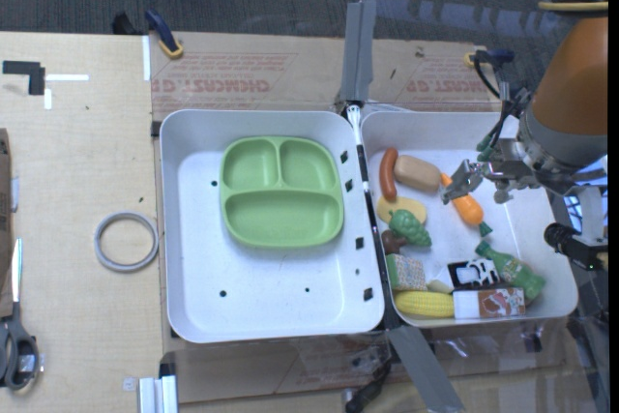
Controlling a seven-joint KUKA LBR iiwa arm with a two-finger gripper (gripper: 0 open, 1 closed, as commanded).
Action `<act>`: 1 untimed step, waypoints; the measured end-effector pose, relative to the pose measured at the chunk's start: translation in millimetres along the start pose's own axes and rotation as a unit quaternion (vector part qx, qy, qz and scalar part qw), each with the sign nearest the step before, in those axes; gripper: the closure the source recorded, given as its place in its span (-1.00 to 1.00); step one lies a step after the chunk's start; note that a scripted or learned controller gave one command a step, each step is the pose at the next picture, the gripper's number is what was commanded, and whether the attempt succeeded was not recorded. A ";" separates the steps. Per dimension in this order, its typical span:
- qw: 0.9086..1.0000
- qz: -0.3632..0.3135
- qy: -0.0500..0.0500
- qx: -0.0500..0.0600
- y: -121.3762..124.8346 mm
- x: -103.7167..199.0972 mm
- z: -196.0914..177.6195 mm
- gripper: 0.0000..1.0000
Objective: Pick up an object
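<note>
Orange carrot [468,209] lies just beside our gripper [462,185]; whether its fingers are open we cannot tell. Crowding toys could spoil our grasp.

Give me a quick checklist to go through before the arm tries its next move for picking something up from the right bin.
1. Gripper over the right bin: ok.
2. Something held already: cannot tell.
3. A target close by: ok, the carrot lies just below the gripper.
4. Carrot free of neighbours: ok, bare bin floor around it.
5. Other items crowded: not ok, corn, broccoli and hot dog sit packed along the left wall.
6. Green plate out of the way: ok, in the left bin.
</note>
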State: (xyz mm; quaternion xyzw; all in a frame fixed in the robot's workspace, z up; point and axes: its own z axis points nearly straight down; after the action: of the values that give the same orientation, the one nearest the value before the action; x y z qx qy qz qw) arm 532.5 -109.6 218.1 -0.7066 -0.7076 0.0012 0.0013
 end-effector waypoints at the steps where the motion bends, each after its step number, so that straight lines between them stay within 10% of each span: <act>1: 1.000 0.031 0.000 0.000 26.2 -47.9 76.0 -1.00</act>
State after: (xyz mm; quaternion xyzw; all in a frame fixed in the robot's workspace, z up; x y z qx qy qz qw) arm 558.5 -157.4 142.1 -0.7279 -0.6857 0.0014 0.0010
